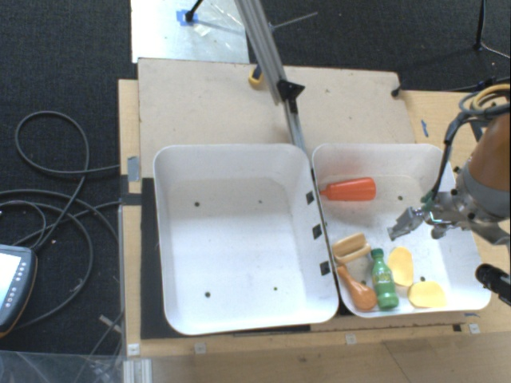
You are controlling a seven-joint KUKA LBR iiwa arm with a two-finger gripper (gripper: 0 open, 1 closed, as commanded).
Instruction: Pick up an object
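Camera view looks down at a slant on two white bins set side by side on a bench. Taking the right bin as the landmark, all the objects lie inside it. An orange carrot-like piece lies on its side near the bin's far wall, toward the wall shared with the left bin. A hot dog in a bun sits against that shared wall, nearer the front. Just in front of it lies an orange drumstick-shaped piece, angled toward the bin's front rim. A green bottle lies beside the drumstick, touching or nearly touching it. Two pale yellow pieces rest near the front rim: one just right of the bottle, the other closer to the front right corner.

The gripper hangs over the bin's middle, reaching in from the right wall, above the yellow pieces and clear of them. Nothing shows between its fingers; whether they are spread or closed cannot be told.
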